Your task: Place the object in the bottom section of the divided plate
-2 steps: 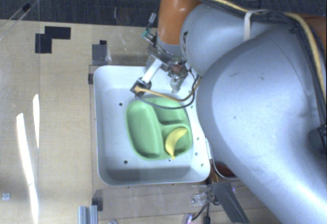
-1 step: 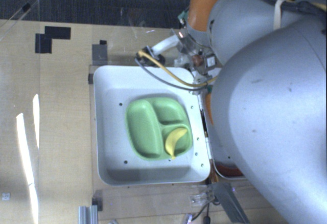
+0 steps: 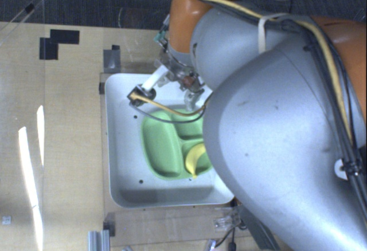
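A light green divided plate (image 3: 163, 149) lies in the white bin (image 3: 123, 169). A yellow, banana-like object (image 3: 195, 159) rests in the plate, on its right side beside a divider ridge, and the arm partly covers it. My gripper (image 3: 188, 88) hangs over the far edge of the plate, above and apart from the yellow object. The wrist hides most of the gripper. I see nothing held in it. The arm hides the plate's right part.
The bulky grey arm (image 3: 275, 129) covers the right half of the view, including the second bin. Black L-shaped marks (image 3: 57, 42) sit on the wooden bench at the far left. A metal bracket (image 3: 112, 59) stands at the bin's far left corner.
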